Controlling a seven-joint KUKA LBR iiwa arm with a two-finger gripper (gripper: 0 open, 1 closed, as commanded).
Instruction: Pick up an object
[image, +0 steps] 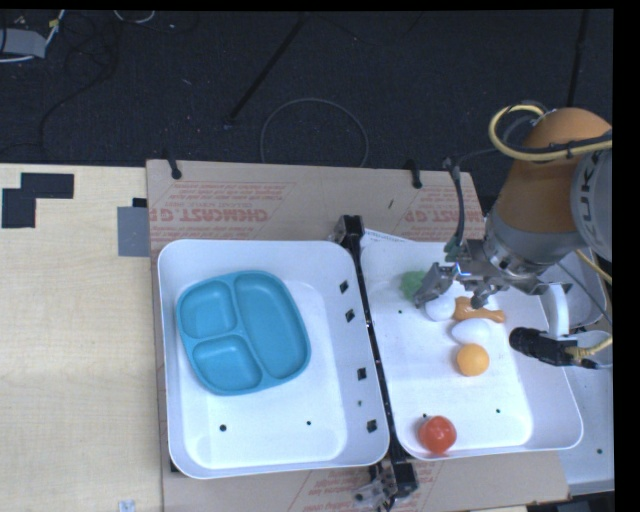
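My gripper (455, 290) hangs low over the back of the right bin (540, 425), its fingers spread. Just under and beside it lie a small white piece (439, 309), an orange piece (480, 312) and a white oval (472, 331). A green object (413, 284) sits to the gripper's left near the bin's back wall. An orange ball (472, 360) lies in front of the white oval. A red tomato-like ball (437, 434) rests at the bin's front edge. Nothing shows between the fingers.
The left bin (250, 440) bears a blue three-compartment plate (242, 330). A black divider strip (365, 330) runs between the bins. The arm's orange band (550, 170) rises at the right.
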